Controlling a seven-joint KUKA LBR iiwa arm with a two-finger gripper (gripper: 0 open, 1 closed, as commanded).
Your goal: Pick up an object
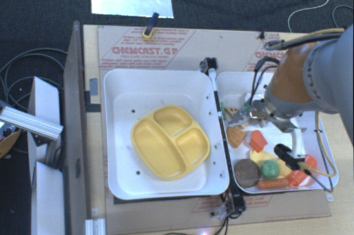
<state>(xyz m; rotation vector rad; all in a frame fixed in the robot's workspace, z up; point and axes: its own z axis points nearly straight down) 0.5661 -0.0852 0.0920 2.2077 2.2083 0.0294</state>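
Gripper (247, 113) set low in the right bin (235, 87), toward its far left corner and close to the rim that faces the left bin (127, 101). We cannot tell from this slanted overhead view whether it is open or closed, and we see nothing carried in it. Just beside it, on the side nearer the camera, lie a tan piece (236, 136) and a red-orange block (258, 140), apart from one another. We judge these the likeliest things to be picked, since they lie closest and have free space around them. Farther out, along the near wall of the same bin, the remaining toy foods crowd together: a brown disc (246, 172), a green ball (270, 168) resting on a yellow piece (257, 157), an orange carrot (272, 184) and a red piece (301, 176). Because these touch or overlap, we expect a grasp there to risk disturbing neighbours. The grey arm (310, 76) enters from the right and arches over the bin, which explains why the wrist hides part of the bin floor. The left bin holds a yellow divided plate (170, 142), lying flat and well apart from the gripper. We judge the pick not yet made.
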